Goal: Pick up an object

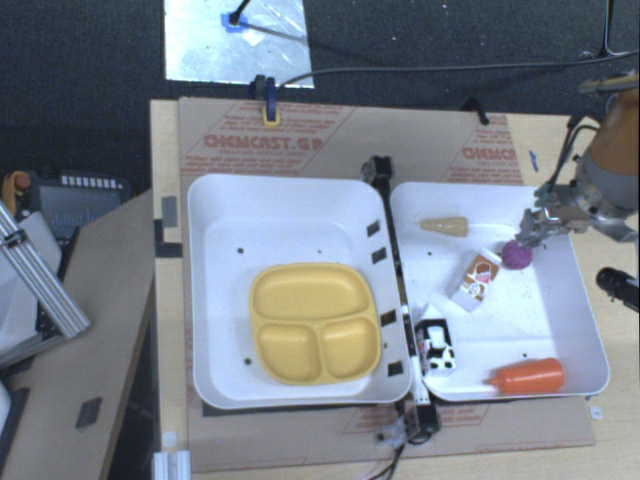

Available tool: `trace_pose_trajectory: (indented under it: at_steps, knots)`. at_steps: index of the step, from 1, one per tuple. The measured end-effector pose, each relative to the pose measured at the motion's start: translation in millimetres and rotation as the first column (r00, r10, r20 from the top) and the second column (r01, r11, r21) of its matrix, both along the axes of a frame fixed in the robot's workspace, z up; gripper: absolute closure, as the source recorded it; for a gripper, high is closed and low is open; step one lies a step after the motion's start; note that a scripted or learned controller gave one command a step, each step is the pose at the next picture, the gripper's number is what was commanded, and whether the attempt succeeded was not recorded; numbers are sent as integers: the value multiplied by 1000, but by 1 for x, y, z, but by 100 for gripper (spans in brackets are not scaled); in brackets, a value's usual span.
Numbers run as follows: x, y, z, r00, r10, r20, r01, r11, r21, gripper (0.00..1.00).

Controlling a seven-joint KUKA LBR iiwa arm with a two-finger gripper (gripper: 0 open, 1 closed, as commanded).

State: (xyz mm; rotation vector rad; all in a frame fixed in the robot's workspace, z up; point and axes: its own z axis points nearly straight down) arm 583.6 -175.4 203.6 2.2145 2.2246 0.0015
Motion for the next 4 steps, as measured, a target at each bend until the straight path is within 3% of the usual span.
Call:
trace_pose_trajectory:
  at_steps: [2, 4]
  knots:
    - [11, 102, 11, 1000, 4, 0, -4, 1000, 2, 100]
    - [1, 212, 14, 1000, 6, -1, -6, 1000, 3, 100]
